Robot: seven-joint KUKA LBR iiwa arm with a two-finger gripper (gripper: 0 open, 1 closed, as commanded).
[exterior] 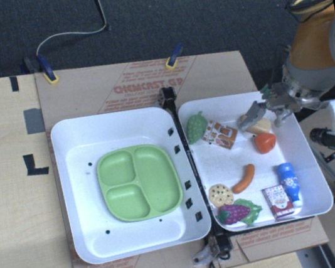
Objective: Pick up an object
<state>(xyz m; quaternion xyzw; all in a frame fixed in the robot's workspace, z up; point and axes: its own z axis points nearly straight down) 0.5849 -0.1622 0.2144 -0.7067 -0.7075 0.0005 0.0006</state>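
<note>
The right bin (308, 157) holds several toy foods. Among them are a tan wedge (259, 127), a red tomato (265, 142), an orange sausage (244, 178) and a brown and white packet (220, 134). My gripper (267, 112) hangs over the bin's upper right part, just above the tan wedge, with the tomato a little nearer the front. Its two grey fingers stand spread apart and open, with nothing between them. The arm's orange band (314, 42) shows at the right edge.
A green leafy piece (195, 127), a cookie (219, 193), purple grapes (235, 212), a blue bottle (289, 183) and a red carton (278, 200) also lie in the right bin. In the left bin (71, 146) sits a green divided plate (139, 182).
</note>
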